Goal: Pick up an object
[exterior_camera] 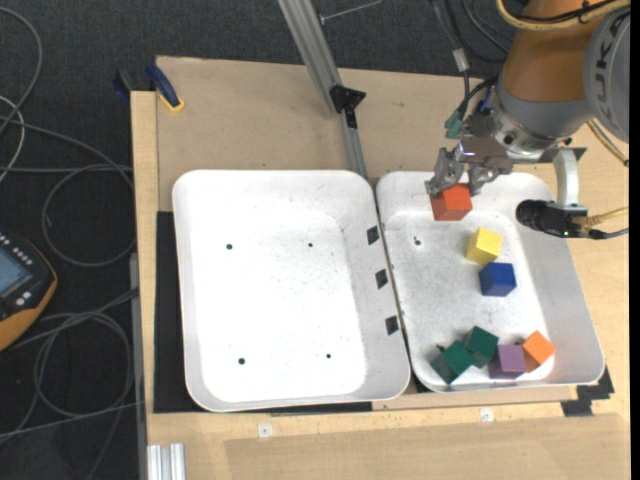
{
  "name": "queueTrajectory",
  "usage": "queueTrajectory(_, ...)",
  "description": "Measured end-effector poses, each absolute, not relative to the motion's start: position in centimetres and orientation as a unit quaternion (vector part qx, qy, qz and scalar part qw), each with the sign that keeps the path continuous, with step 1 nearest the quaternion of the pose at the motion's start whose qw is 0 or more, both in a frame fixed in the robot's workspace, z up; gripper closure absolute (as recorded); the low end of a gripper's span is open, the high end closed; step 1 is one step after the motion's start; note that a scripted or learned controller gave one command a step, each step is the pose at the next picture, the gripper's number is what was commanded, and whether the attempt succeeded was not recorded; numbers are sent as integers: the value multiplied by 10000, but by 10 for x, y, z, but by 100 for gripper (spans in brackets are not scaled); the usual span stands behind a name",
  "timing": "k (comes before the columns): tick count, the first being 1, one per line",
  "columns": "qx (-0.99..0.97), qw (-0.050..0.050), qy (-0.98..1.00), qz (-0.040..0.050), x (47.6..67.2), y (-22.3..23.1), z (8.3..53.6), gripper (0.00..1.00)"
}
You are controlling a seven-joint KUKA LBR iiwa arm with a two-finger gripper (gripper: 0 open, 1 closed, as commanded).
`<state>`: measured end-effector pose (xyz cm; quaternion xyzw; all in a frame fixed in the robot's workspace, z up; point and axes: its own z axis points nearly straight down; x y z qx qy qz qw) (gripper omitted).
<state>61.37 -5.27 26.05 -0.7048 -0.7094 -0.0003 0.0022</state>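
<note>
**Red block caught at the far edge of the right bin**

The red block is the thing to watch. You can see it at the far edge of the right bin, close to the corner nearest the left bin, tucked directly under the gripper. The fingers come down on either side of its top, and the block sits between them, so the gripper reads as clenched on the red block. Whether the block has left the bin floor or is resting on it you cannot tell from this slanted view; treat the lift as unproven.

The arm leans in from the right side of the bench, with its orange band high above the wrist. It hangs almost straight over the block, which suits a grip from above on a small cube standing so near the bin wall.

Moving outward, a yellow block lies near the middle of the right bin with a blue block just beside it, towards the near edge. Both stand well apart from the gripper, so a straight lift should not disturb them. Along the near edge two green blocks, a purple block and an orange block crowd together, touching or nearly so. That cluster would be awkward to pick from, which makes the lone red block the easier choice.
</note>
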Motion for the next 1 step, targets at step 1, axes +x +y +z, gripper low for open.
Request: queueTrajectory(1,-7051,28,-7091,10,580,-5,249,100)
